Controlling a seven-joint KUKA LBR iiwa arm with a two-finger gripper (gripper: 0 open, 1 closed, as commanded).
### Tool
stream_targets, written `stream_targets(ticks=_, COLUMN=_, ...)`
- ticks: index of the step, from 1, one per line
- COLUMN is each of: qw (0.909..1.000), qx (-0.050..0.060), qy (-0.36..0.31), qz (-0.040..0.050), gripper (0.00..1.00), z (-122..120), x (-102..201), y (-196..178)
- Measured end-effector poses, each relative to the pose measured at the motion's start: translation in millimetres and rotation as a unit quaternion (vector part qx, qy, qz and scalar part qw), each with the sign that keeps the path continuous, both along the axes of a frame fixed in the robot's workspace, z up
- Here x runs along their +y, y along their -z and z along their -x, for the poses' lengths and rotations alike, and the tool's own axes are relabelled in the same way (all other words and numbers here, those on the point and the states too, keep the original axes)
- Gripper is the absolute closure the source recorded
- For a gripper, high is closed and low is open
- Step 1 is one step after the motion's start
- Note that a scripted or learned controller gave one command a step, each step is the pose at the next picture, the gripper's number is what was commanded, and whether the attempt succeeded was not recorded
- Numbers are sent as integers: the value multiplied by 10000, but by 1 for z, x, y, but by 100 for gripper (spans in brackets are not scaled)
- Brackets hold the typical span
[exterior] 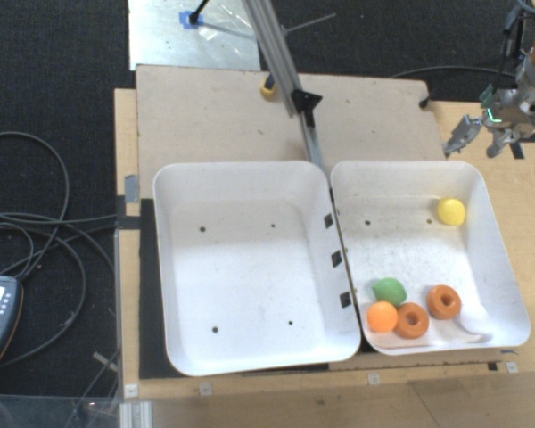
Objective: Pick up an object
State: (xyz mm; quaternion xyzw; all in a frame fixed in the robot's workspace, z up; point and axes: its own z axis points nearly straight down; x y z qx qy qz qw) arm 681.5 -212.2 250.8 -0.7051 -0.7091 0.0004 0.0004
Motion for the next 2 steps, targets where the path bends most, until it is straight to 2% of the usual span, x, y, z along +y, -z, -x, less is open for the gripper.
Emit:
stream_targets(ticks=1, qw=10000, qx=-16, qy=-13, qz=9, gripper=0, z=-1, x=0, y=-3)
stream_targets(ticks=2, qw=10000, qx=-2, qy=-13, qz=2, gripper=0, z=-10, x=2, y=44)
